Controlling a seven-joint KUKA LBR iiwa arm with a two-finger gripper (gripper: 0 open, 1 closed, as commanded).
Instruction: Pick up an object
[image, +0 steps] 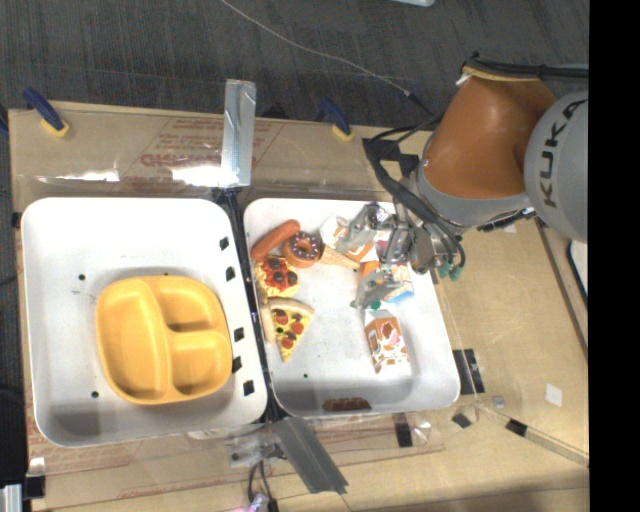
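Note:
The right bin (330, 385) holds several toy foods. A red hot dog (274, 238) and a chocolate donut (305, 247) lie at its back left, with a fruit tart (275, 274) and a pizza slice (289, 324) in front of them. A small brown-and-white carton (386, 341) lies at the right. My gripper (383, 282) hangs low over the back right of this bin, just above the carton and over a blue-and-orange item (396, 291) that it partly hides. A crinkled clear packet (352, 236) lies to the gripper's back left.
A yellow divided tray (163, 338) fills the middle of the left bin (60, 250). The arm's orange band (490, 130) and cables overhang the right bin's back right corner. The right bin's floor shows white between the pizza slice and the carton.

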